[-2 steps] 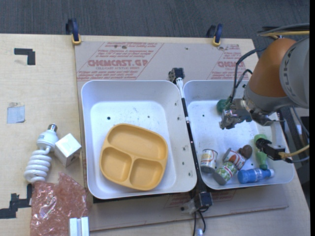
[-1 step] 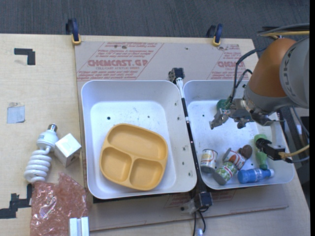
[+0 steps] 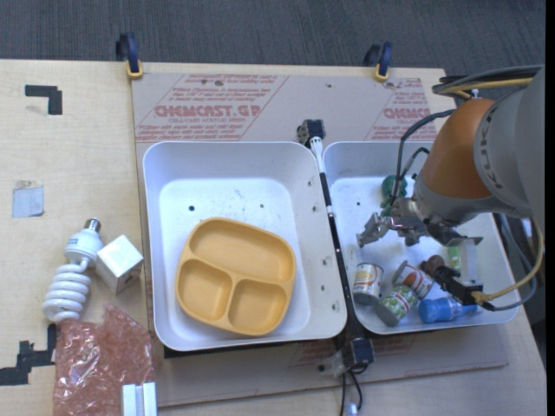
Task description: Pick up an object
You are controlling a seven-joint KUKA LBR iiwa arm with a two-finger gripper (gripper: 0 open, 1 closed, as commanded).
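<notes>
Gripper (image 3: pixel 379 229) is hanging low over the right bin (image 3: pixel 347 167), w/ fingers spreading apart and pinching nothing. Candidate objs are sitting along the bin's near edge: a small can (image 3: pixel 367 280) is leaning w/ its long axis running near-to-far, top pointing away; a 2nd can (image 3: pixel 397 306) is lying tipped diag. beside it; a blue bottle (image 3: pixel 444 309) is lying w/ long axis left-right. Left bin (image 3: pixel 160 167) is holding a yellow divided tray (image 3: pixel 234 276).
</notes>
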